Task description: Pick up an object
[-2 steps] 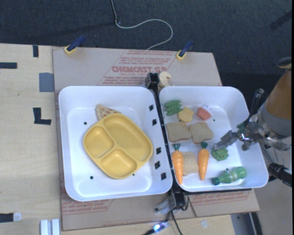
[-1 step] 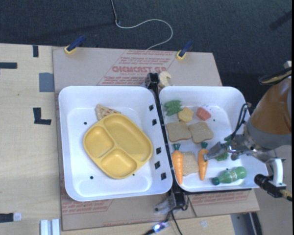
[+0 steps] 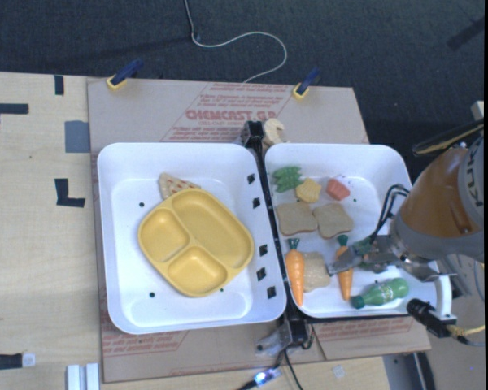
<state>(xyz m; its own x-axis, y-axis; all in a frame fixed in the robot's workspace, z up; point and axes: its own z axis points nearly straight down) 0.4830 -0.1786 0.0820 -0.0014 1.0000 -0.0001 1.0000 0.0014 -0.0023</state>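
In the right bin [image 3: 394,165], the gripper [image 3: 350,258] hangs low over toy food, near a small carrot [image 3: 345,283] and a green bottle [image 3: 382,292]. Whether its fingers are spread or pressed together, I cannot tell. A yellow plate [image 3: 195,240] sits in the left bin [image 3: 114,218].
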